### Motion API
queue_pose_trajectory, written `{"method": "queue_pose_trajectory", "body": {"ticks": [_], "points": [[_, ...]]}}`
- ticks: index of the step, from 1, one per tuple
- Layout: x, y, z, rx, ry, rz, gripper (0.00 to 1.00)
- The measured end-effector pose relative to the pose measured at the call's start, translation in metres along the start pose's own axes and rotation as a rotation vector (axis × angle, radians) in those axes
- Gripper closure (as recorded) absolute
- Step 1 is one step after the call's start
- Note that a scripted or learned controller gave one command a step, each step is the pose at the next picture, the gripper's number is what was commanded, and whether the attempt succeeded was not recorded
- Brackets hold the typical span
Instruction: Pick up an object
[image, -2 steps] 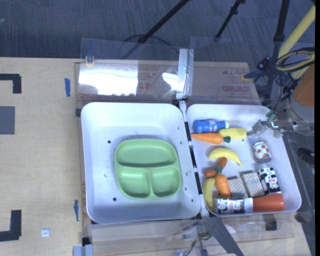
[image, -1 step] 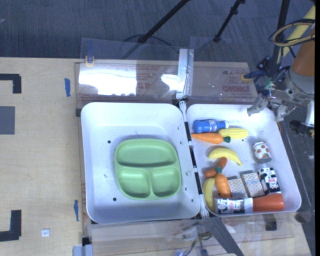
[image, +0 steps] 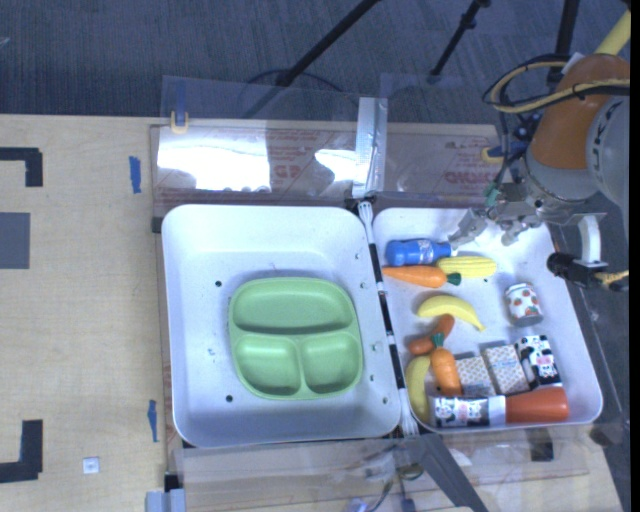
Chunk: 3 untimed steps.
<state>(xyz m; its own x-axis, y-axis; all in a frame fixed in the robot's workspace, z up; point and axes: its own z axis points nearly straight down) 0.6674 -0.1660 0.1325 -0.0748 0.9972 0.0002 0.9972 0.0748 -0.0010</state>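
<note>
Arm over the far edge of the right bin, nothing grasped.

The gripper (image: 490, 222) hovers at the right bin's (image: 585, 345) far rim, its fingers spread apart with nothing between them. Just beside it lie a blue bottle (image: 417, 250), a carrot (image: 414, 276) and a corn cob (image: 468, 267). The left bin (image: 190, 300) holds a green divided tray (image: 295, 335).

Left bin (image: 190, 300): shallow white plastic, holding a green three-compartment tray (image: 295, 335).
Bench (image: 70, 330): pale wood, with black corner marks and blue tape bits at left.
Far side: clear plastic sheeting (image: 260, 160) behind the bins.
Beyond the bench: black tripod legs (image: 320, 45) on grey floor.
</note>
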Motion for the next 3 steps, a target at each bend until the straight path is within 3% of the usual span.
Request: {"method": "queue_pose_trajectory", "body": {"ticks": [1,2,3], "points": [[0.013,-0.018,0.006,0.001,0.001,0.154,0.00],[-0.009,-0.038,0.030,-0.032,-0.004,0.110,0.00],[-0.034,-0.024,0.030,-0.032,-0.002,0.093,0.00]]}}
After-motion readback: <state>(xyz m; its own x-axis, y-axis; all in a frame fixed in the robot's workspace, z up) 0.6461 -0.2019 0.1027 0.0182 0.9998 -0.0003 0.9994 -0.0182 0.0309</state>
